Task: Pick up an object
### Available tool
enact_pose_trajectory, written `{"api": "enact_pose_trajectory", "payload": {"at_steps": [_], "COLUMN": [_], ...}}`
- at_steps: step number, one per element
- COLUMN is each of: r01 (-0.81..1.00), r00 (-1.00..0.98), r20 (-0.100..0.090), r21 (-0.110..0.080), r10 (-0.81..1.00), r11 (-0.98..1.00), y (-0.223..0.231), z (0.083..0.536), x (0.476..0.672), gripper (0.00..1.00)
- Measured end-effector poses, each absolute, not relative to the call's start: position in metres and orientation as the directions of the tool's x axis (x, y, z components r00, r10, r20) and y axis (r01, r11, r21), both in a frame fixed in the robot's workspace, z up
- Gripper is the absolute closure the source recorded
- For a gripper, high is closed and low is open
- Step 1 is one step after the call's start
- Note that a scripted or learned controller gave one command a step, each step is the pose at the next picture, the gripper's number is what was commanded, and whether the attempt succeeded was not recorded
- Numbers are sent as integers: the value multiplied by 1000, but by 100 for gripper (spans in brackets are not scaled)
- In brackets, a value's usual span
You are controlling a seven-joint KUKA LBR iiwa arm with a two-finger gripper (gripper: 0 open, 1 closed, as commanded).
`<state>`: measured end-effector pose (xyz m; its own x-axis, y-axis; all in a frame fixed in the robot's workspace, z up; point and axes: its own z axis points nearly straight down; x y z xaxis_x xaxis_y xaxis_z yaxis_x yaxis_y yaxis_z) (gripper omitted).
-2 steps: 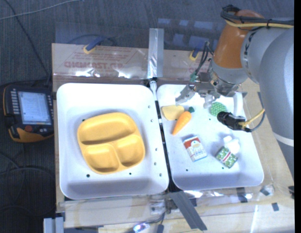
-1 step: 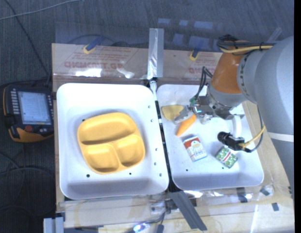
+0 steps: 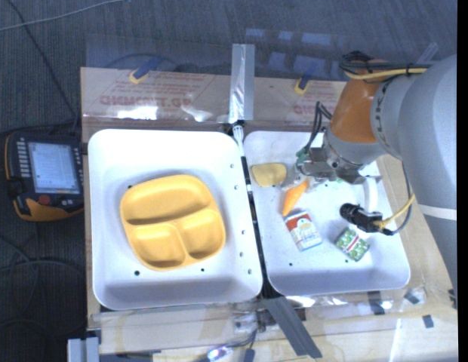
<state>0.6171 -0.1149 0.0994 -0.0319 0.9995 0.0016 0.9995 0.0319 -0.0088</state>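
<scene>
The orange carrot-shaped toy (image 3: pixel 293 197), lying in the right bin (image 3: pixel 392 274) just below the gripper (image 3: pixel 318 173), whose state cannot be determined, is judged light, rigid and best grasped mid-length.

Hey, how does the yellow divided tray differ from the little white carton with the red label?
The yellow tray lies in the left bin; the white carton lies in the right bin, close to the orange carrot-like piece. The tray is far larger than the carton. The tray is plain yellow with three compartments; the carton is white with a red printed label. Both lie flat on a bin floor, untouched by the gripper.
</scene>
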Motion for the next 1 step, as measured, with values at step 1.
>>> {"api": "enact_pose_trajectory", "payload": {"at_steps": [1], "r01": [1000], "r00": [19], "r20": [-2], "r21": [-7], "r10": [1000], "r11": [-19], "y": [-54], "z": [215], "x": [623], "gripper": [100]}}
